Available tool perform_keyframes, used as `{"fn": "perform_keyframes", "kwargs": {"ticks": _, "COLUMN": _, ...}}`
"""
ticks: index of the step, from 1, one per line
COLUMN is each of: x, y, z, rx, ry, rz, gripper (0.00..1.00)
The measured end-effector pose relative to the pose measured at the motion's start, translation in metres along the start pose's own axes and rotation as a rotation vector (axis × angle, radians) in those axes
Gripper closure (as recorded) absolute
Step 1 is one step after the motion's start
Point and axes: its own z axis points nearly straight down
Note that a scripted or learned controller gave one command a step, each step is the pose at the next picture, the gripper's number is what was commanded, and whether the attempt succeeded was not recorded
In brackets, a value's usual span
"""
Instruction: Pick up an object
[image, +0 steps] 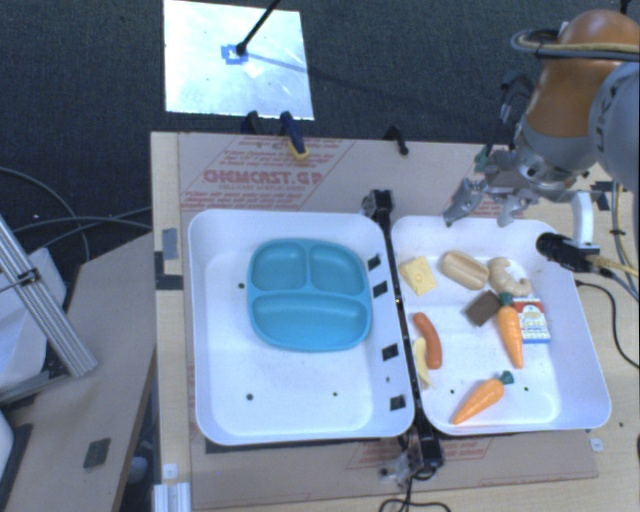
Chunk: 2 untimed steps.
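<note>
1. Gripper (487, 205) hovering over the far edge of the right bin (590, 385), fingers spread apart, nothing between them.
2. Bread roll (464, 268) lying in that bin, just below and near the gripper, not touching it.
3. Cheese wedge (418, 275) left of the roll; two carrots (510, 335) nearer the front.

Plate (307, 296) in left bin (220, 390), food right.
</note>
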Motion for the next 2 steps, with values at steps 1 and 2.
{"fn": "perform_keyframes", "kwargs": {"ticks": 1, "x": 0.0, "y": 0.002, "z": -0.009, "rx": -0.013, "ry": -0.001, "rz": -0.001, "gripper": 0.0}}
{"fn": "perform_keyframes", "kwargs": {"ticks": 2, "x": -0.003, "y": -0.006, "z": 0.047, "rx": -0.01, "ry": -0.001, "rz": 0.001, "gripper": 0.0}}
